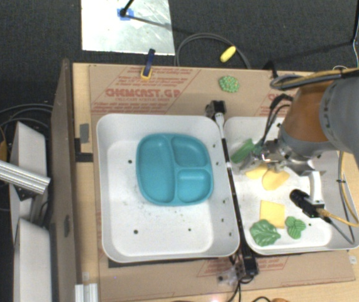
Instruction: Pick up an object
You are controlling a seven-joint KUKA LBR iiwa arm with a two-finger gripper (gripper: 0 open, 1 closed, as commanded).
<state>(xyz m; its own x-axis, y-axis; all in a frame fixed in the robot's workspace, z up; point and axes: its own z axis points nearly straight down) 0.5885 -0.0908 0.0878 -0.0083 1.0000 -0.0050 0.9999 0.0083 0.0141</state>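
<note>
1. Nearest the camera, along the near wall of the right bin (330, 247), lie a green leaf-shaped piece (265, 233), a yellow square block (272, 212) and a small green leafy piece (295, 226); all sit below the gripper (258, 160) in the view, on its near side.
2. Far to the gripper's left, the left bin (113, 168) holds a blue divided plate (174, 169), well apart from the tool.
3. The gripper sits low over the right bin, close to the divider between the bins. Whether it is clenched or released I cannot tell; the wrist and cables hide the tip.
4. A green elongated piece (243, 150) lies just beside the gripper on its left, its long axis slanting up to the right.
5. A pale yellow rounded piece (273, 179) lies right under the gripper's near side, seemingly touching it.
6. Judgement: the yellow piece is the likeliest target, since it is closest; nothing looks lifted yet.
</note>
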